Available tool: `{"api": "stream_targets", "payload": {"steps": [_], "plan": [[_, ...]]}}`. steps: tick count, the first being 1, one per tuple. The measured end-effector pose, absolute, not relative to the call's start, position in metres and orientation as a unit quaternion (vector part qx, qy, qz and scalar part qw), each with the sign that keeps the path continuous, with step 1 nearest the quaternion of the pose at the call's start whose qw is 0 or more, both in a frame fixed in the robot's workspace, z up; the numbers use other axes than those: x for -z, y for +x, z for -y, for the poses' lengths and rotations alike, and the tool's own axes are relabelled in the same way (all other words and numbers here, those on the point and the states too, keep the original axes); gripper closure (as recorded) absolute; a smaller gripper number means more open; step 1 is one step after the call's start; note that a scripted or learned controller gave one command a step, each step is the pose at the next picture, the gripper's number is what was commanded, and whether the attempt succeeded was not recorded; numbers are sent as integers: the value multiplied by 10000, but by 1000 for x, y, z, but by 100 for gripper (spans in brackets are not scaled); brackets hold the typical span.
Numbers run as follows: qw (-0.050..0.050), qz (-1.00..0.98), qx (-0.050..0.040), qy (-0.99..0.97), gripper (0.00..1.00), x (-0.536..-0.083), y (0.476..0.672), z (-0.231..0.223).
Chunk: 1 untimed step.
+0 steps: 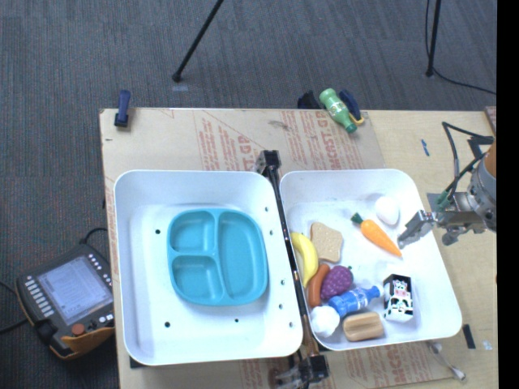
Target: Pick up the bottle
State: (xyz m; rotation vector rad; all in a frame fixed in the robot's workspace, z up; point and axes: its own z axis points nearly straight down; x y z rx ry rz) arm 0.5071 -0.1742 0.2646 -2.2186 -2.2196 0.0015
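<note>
A blue bottle (354, 300) with a white cap lies on its side in the right bin (430, 217), near the front, between a purple grape bunch and a tan bread roll. A second, green bottle (336, 109) lies on the bench behind the bins. My gripper (417, 224) hangs over the right bin's right side, just right of the carrot (378, 235) and well above and right of the blue bottle. It is open with nothing between its fingers.
The right bin also holds a banana (306, 255), a bread slice (328, 241), a white egg (388, 211), a sausage (317, 284), grapes (338, 280), a milk carton (397, 297), a bread roll (362, 326) and a white ball (325, 320). The left bin holds a teal divided plate (217, 256).
</note>
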Motion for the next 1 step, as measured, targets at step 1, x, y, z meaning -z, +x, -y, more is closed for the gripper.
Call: {"api": "stream_targets", "payload": {"steps": [1], "plan": [[27, 7079, -5, -7063, 100, -274, 508, 174]]}}
